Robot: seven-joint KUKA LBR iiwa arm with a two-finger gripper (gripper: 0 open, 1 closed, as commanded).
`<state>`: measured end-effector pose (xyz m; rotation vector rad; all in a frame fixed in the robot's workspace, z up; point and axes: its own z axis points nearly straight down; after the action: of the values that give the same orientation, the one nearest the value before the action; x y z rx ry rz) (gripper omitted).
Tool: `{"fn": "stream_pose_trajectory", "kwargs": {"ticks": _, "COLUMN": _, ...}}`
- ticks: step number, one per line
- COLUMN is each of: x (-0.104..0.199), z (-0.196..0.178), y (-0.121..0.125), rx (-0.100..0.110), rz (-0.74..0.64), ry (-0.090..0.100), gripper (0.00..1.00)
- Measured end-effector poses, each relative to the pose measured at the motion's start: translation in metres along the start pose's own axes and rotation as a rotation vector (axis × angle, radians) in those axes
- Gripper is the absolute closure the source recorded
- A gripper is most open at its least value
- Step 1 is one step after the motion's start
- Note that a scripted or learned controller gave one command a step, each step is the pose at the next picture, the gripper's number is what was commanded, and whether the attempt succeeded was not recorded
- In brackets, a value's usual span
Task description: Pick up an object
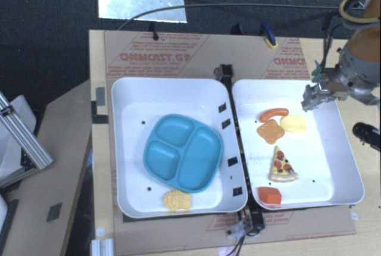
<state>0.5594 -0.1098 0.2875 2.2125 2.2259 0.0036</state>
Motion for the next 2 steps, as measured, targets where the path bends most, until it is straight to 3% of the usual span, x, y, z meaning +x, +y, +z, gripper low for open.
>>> {"fn": "stream_pose_trajectory", "kwargs": {"ticks": 2, "x": 0.112, "z": 0.0, "y": 0.003, "rx": 0.003, "rz": -0.004, "ry": 0.002, "gripper": 1.0}}
